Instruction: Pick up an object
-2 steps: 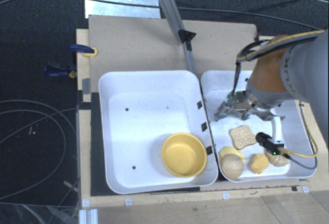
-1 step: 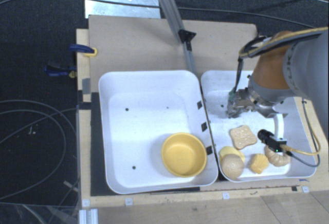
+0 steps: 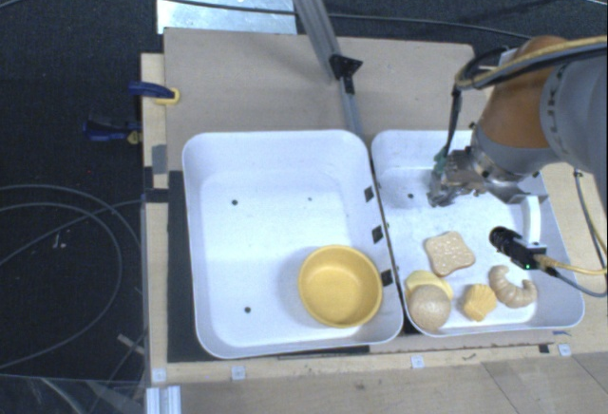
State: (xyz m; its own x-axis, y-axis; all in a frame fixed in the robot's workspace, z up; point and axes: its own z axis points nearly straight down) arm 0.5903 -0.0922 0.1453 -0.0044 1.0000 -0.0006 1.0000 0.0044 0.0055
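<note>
Where cables cross dark floor [image 3: 66,42], tan bench [image 3: 256,80], pincer [image 3: 443,192] perhaps empty, grip unclear.

A robotics lab: a plywood counter [image 3: 266,80] with clamps [image 3: 152,92] on its edge carries two white bins [image 3: 218,156] of toy food, cables [image 3: 57,232] trail over dark carpet, and a tripod leg [image 3: 313,13] slants overhead.

You see two smooth, matt white plastic bins [image 3: 214,213], a glossy yellow plastic bowl [image 3: 340,285] at six o'clock, on a bare matt wooden bench [image 3: 256,80].
</note>
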